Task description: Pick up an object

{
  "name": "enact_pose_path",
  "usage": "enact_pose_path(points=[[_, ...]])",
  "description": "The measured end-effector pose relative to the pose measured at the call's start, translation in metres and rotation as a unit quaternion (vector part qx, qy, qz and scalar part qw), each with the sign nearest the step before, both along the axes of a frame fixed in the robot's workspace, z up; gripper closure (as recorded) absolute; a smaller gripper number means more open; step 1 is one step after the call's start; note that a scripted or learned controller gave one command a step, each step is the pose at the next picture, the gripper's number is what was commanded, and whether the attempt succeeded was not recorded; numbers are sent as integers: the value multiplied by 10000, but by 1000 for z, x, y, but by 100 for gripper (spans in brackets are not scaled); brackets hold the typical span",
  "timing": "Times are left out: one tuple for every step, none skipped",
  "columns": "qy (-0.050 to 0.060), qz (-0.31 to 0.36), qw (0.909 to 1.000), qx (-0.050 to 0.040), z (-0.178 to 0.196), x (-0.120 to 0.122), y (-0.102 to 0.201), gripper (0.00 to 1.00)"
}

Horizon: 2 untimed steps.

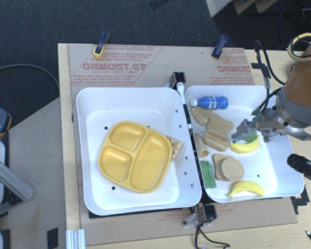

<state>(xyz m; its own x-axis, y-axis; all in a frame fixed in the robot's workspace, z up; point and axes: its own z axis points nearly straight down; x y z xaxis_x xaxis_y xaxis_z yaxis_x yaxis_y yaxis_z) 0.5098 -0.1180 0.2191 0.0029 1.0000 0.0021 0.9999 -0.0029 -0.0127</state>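
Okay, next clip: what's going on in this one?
A robot arm reaches in from the right over the right bin, which holds toy food. Its end effector is low over a banana near the bin's middle, with a blue bottle, bread pieces and a second banana around it. Nothing is visibly held yet. The left bin holds a yellow divided plate.
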Motion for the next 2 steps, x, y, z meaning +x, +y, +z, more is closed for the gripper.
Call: enact_pose_path(points=[[-65,13,10000,-10,6,3,0,0],[-37,13,10000,2,-40,-5,5,0]])
